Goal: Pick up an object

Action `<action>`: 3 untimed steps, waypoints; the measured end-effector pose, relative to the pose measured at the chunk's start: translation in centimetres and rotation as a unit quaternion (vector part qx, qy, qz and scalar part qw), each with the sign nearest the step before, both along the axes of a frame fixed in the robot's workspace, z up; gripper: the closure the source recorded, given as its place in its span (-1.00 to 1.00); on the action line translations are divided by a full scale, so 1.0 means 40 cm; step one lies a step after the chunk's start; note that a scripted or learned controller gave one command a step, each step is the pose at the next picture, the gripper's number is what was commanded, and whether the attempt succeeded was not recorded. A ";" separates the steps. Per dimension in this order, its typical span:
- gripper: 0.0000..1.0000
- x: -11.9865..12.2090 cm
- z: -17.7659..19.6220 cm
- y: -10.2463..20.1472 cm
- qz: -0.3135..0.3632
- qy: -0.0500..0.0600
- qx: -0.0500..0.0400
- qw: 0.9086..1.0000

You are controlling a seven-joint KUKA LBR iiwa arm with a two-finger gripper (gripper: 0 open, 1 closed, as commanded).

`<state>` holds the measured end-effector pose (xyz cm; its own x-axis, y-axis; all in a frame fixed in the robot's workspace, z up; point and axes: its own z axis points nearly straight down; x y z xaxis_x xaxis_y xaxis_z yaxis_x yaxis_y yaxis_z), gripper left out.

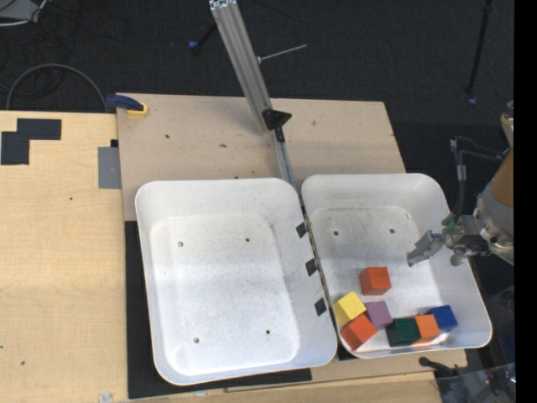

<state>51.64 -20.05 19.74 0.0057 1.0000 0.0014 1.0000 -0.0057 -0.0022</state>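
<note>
Blocks are seen clustered at the near edge of the right bin [419,193], an orange block [375,280] lying apart, while the end effector [443,246] is held empty above them; whether it is open cannot be told. A descent into the packed cluster could be blocked by neighbouring cubes.

The arm comes in from the right edge of the view, with only its wrist end and a sliver of the orange band visible behind the tool [430,248]. The tool points left, roughly level, its grey fingers [419,253] leading the wrist. Nothing sits between those fingers.
</note>
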 end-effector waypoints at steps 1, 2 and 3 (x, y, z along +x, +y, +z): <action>-1.00 0.104 -0.248 0.156 0.005 0.004 0.002 1.000; -1.00 -0.067 -0.257 0.248 0.000 -0.002 -0.001 1.000; 1.00 -0.065 -0.233 0.244 -0.004 -0.001 0.000 1.000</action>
<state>49.04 -10.29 10.41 0.0129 0.9999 0.0014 0.9999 -0.0129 -0.0008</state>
